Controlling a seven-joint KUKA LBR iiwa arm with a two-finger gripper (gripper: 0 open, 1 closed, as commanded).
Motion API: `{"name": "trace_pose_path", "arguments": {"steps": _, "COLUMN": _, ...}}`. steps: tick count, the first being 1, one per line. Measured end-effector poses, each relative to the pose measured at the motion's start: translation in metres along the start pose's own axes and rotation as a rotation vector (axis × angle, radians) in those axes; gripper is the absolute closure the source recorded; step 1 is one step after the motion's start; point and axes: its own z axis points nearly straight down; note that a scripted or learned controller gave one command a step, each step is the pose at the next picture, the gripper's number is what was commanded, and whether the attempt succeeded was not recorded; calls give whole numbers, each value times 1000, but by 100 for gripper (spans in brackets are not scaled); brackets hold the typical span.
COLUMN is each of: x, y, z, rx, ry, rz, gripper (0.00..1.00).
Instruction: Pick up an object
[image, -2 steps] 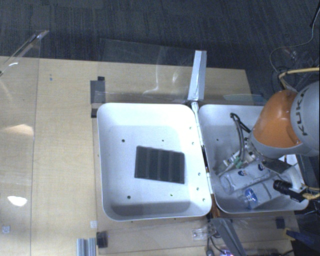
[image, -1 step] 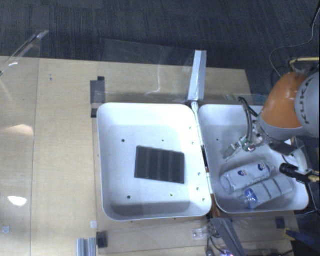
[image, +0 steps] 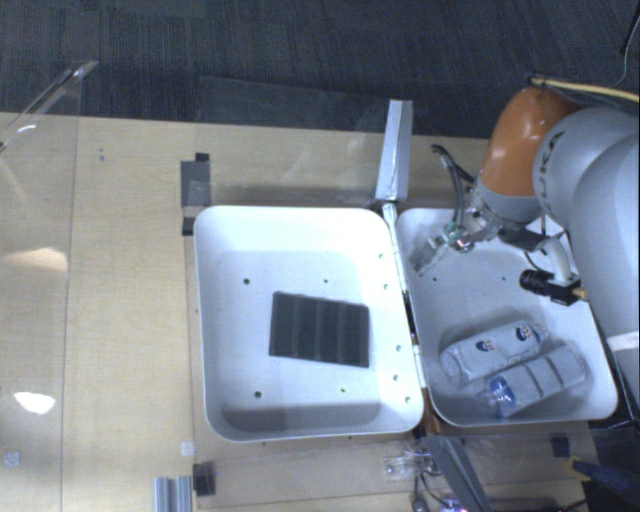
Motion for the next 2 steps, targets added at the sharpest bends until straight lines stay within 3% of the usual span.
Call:
{"name": "trace_pose_path", "arguments": {"steps": 1, "x": -7, "y": -91, "z": -22, "rx": -20, "ry": -6, "rz": 145, "gripper": 0}}
{"name": "trace_pose_path", "arguments": {"steps": 2, "x": -37, "y": -164, "z": 1, "rx": -25, "ry": -10, "rz": 219, "gripper": 0}}
